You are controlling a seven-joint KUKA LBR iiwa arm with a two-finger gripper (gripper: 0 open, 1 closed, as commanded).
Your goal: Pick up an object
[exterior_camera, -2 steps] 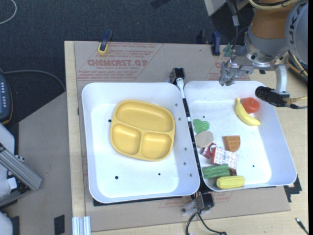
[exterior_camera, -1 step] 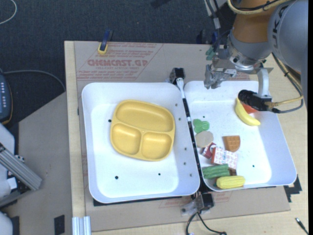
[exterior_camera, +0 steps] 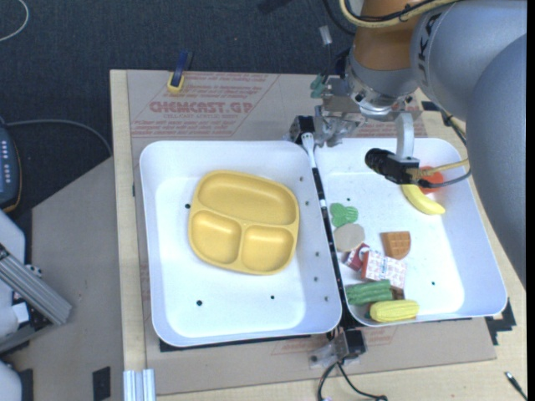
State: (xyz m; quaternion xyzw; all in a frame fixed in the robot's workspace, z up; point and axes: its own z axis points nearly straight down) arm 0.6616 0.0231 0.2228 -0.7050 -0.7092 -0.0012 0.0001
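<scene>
Bench bears brown lettered sheet; on sheet, left bin and right bin touching; clamp at far edge.

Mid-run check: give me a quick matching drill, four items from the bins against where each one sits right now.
Things:
1. yellow divided plate
2. banana
3. corn cob
4. green piece

Places:
A. right bin, at the rim nearest the camera
B. right bin, beside the wall between the bins
C. left bin
D. right bin, far half, toward its right side

Pairs: 1-C, 2-D, 3-A, 4-B
</scene>
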